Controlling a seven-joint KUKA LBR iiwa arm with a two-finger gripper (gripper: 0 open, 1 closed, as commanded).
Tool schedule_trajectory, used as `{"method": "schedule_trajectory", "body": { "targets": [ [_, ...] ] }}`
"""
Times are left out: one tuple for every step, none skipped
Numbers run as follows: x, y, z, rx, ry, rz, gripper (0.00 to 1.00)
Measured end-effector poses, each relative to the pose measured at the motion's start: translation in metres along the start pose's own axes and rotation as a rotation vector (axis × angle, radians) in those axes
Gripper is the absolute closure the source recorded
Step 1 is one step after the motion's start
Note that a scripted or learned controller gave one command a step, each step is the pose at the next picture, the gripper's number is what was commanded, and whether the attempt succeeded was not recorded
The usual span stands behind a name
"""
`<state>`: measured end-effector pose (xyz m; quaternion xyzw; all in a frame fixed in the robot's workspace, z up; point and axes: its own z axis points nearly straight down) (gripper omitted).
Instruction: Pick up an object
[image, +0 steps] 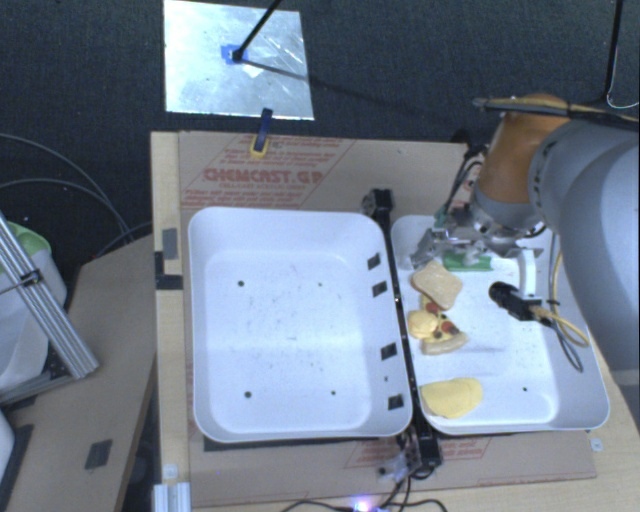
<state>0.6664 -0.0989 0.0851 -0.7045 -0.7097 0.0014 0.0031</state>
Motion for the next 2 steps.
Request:
{"method": "schedule_trajectory", "body": {
  "targets": [
    [0.089, 0.004, -0.106, -0.017, 0.0, -0.005, 0.0],
    [0.143, 0.003, -0.1, -0.009, 0.0, -0.002, 0.0]
  ]
}}
